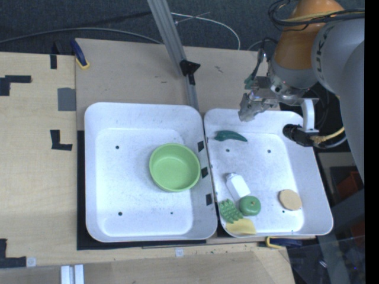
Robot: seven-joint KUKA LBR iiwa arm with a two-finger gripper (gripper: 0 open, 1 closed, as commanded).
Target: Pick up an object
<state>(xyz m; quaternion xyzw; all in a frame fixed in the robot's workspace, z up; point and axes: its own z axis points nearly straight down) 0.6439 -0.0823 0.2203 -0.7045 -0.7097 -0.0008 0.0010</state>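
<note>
My gripper point(251, 110) hangs over the far left corner of the right bin point(308, 158), just above its rim. A dark green curved piece point(230, 136) lies on the bin floor a little below and left of the gripper. Nearer the front lie a white bottle point(238, 186), a green round knob-like object point(250, 205), a green ridged piece point(228, 209), a yellow piece point(244, 225) and a tan disc point(290, 199). Nothing shows between the gripper's fingers.
A light green bowl point(174, 167) sits in the left bin point(106, 158). A grey metal pole point(169, 34) slants down to the seam between the bins. Cables run behind the arm at the back right.
</note>
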